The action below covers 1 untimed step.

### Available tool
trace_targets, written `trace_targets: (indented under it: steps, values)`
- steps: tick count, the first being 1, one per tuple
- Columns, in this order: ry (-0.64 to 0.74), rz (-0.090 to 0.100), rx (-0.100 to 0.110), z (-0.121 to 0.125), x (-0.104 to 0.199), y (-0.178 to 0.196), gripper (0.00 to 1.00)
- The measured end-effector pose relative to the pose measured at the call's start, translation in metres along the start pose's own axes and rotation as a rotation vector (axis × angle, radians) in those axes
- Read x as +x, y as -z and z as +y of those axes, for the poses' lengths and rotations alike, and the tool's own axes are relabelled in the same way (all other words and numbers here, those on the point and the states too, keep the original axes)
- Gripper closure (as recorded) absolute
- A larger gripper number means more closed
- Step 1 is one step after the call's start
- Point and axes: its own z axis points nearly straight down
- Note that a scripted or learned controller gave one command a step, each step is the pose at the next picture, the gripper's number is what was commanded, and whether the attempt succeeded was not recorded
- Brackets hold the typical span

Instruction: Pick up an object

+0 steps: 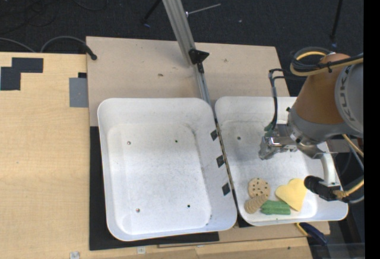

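Observation:
In the right bin [243, 115], near its front edge, lie a round tan cookie [258, 186], a second brown biscuit-like piece [255, 203] just below it, a green pod-shaped item [275, 208] and a yellow wedge [292, 193]. My gripper [269, 147] hangs over the middle of this bin, above and behind the cookie, pointing down. Nothing shows between its fingers, and its spread is too small to read.
The left bin [157, 169] sits beside the right one, with black clips [221, 161] along the shared wall. A slanted aluminium bar [178, 20] rises behind the bins. A black handle [317, 188] and cables hang at the right bin's edge.

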Motion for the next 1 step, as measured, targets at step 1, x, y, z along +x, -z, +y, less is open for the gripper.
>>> trace_targets:
  steps: [1]
  values:
    - [-0.002, -0.001, -0.001, -0.0007, -0.0120, 0.0527, 1.00]
